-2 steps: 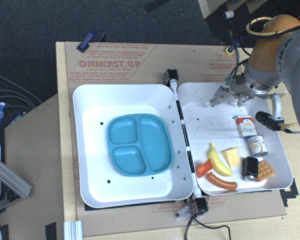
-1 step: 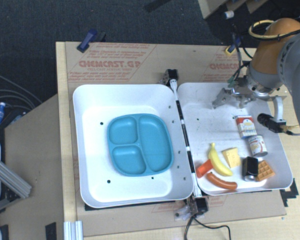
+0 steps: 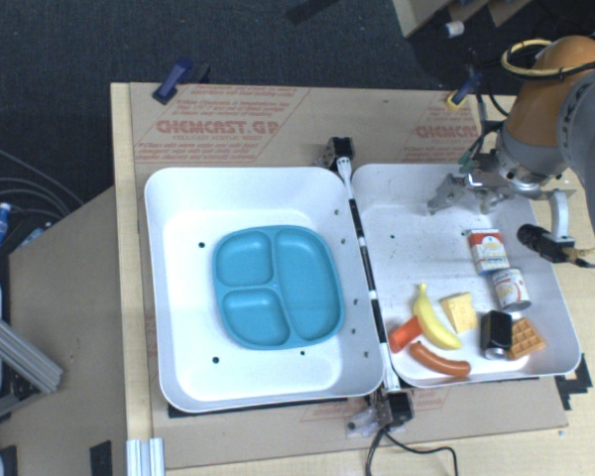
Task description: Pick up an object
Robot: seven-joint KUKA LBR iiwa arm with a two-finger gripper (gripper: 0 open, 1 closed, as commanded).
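Nearest my camera, along the front wall of the right bin [image 3: 565, 360], lies a cluster of toy food: a sausage [image 3: 438, 362], an orange carrot-like piece [image 3: 404, 334], a banana [image 3: 432, 317], a cheese wedge [image 3: 460, 312], a dark can [image 3: 496, 332] and a waffle [image 3: 526, 338]. Just behind them I see a small can [image 3: 510, 289] and a red-and-white carton [image 3: 488, 250], both lying on the bin floor. The left bin [image 3: 169, 266] carries a blue divided plate [image 3: 278, 286] in its middle.

My gripper [image 3: 468, 190] hovers over the far part of the right bin, its fingers spread wide and nothing between them, apart from every item. The carton is the closest candidate.

I judge these pieces to be light hollow plastic, stiff but smooth, so they could slide or squirt out if pinched off-centre. For the carton I would close across its short width, at mid-length, where the flat sides give a steady hold. The cans are round and may roll; the banana's curve suits a pinch at its middle. The front pieces lie touching or nearly so, which leaves little room for fingers, so I would favour the carton standing clear of the rest
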